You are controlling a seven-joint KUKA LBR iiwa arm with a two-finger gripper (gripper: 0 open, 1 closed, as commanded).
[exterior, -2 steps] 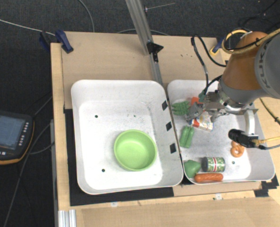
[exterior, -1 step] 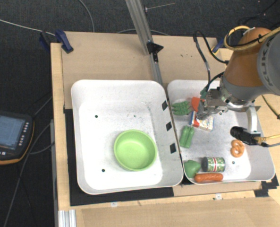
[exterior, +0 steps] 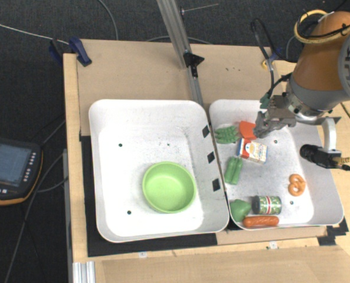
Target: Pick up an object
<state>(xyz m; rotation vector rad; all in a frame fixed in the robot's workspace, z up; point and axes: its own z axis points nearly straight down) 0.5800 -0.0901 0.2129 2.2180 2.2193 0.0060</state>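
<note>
Holding the pincer (exterior: 269, 122) low over the far half of the right bin (exterior: 319, 202), just right of a red block (exterior: 247, 128) and just beyond a small carton (exterior: 254, 151). Not being able to tell whether spread, pressed together or pinching anything, the wrist body masking it from above. Judging the red block or the carton as the likely target, both sitting closest beneath it.

Starting nearest: lying along the near rim, an orange sausage (exterior: 261, 221), with a green can (exterior: 266, 204) on its side just behind and a green pepper-like piece (exterior: 239, 209) to their left, probably gathering there because the bin floor curves up at the wall. Sitting alone toward the right, a pretzel (exterior: 297, 184), well apart from the rest and so looking like an easy pick. Resting in the left bin (exterior: 133, 140), a green bowl (exterior: 169, 186), far from the arm's reach at this pose.

Moving farther: leaning near the divider, a green pickle (exterior: 232, 171), then the carton tilting against the red block, then a green ridged toy (exterior: 225, 135) left of that. Crowding here likely making a clean grasp harder, with neighbours touching.

Farthest: rising from the tabletop (exterior: 133, 69) behind the bins, a slanted metal pole (exterior: 175, 22).
</note>
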